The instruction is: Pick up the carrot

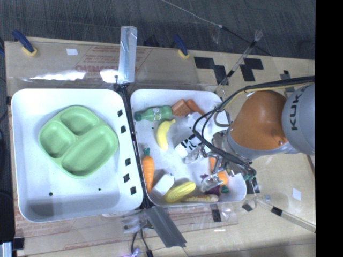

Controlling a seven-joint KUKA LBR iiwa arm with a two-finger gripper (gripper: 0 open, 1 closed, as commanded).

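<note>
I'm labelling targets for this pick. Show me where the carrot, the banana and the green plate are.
carrot (148,170): camera view, middle of its orange body.
banana (163,134): camera view, middle of the yellow fruit.
green plate (64,155): camera view, outer rim of the plate.

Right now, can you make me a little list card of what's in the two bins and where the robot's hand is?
left bin: green divided plate
right bin: many toy foods
carrot: by the right bin's left wall, lying free
near the carrot: banana above, white block and yellow piece below
top of right bin: green bottle
gripper: low in the right bin's right side, away from the carrot
</note>
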